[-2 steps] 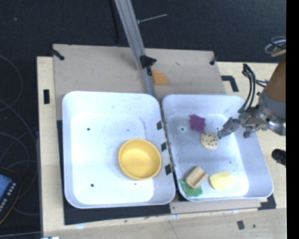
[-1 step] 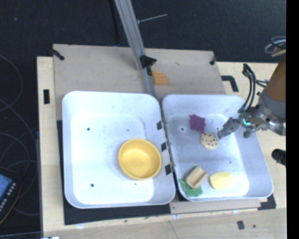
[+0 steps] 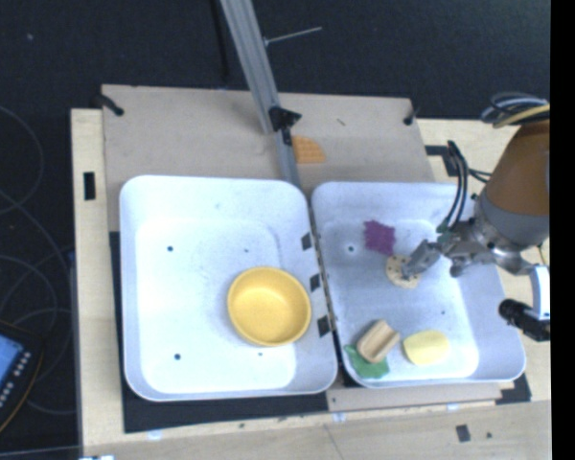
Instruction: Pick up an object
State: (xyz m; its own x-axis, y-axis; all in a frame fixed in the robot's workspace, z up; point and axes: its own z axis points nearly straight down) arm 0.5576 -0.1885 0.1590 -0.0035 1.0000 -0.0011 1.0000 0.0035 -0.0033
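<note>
Front of right bin: a pale yellow rounded block lies near the front rim, just beside a tan cylindrical wooden piece that rests on a flat green scrap.
Left bin: a round yellow plastic bowl sits upright toward the front right of the shallow white left bin.
Right bin: the shallow white right bin also holds a small purple crumpled object near its back.
Small round object: a tan, speckled disc-like piece lies mid-bin, below the purple object.
Gripper: the grey two-finger gripper reaches in from the right, its tip at the tan disc; whether its fingers are open or closed cannot be told.
Arm: the orange band shows above the wrist.
</note>
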